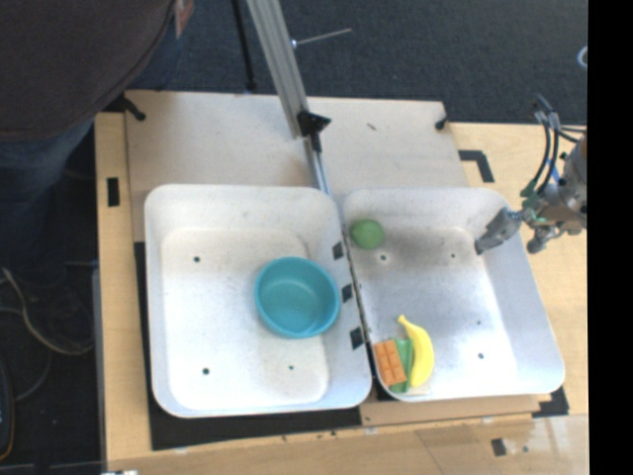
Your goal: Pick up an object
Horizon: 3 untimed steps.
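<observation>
Over the right bin's [514, 295] far right rim, gripper [522, 232] hangs with fingers spread, nothing between them. Green ball [367, 234] sits at that bin's upper left; banana [419, 348] and orange block [391, 362] crowd the lower left corner. Blue bowl [297, 297] lies in left bin [198, 364]. No pick made; approach, closure, lift all remain.

Robotics lab, plywood bench [396, 137], two white bins [178, 295], aluminium camera mast [277, 47]

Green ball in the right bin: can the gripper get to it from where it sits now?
Probably yes. The gripper hangs over the right bin's far edge, and bare bin floor lies between it and the green ball.
</observation>
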Available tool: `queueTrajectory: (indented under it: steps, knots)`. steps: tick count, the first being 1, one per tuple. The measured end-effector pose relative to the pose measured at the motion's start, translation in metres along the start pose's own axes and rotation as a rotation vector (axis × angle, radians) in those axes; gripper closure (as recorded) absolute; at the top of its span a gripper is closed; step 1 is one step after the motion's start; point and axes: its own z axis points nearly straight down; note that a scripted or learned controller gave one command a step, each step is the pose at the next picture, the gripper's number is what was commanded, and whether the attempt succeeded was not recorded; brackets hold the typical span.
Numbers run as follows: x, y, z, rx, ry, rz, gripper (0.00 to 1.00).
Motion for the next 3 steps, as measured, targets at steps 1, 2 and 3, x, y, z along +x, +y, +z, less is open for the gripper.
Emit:
queueTrajectory:
  steps: [1,2,3]
  knots:
    - [0.0,0.0,0.0,0.0,0.0,0.0,0.0]
    - [0.007,0.005,0.052,0.005,0.0,0.0,0.0]
    - [0.011,0.002,0.096,0.005,-0.001,0.003,0.0]
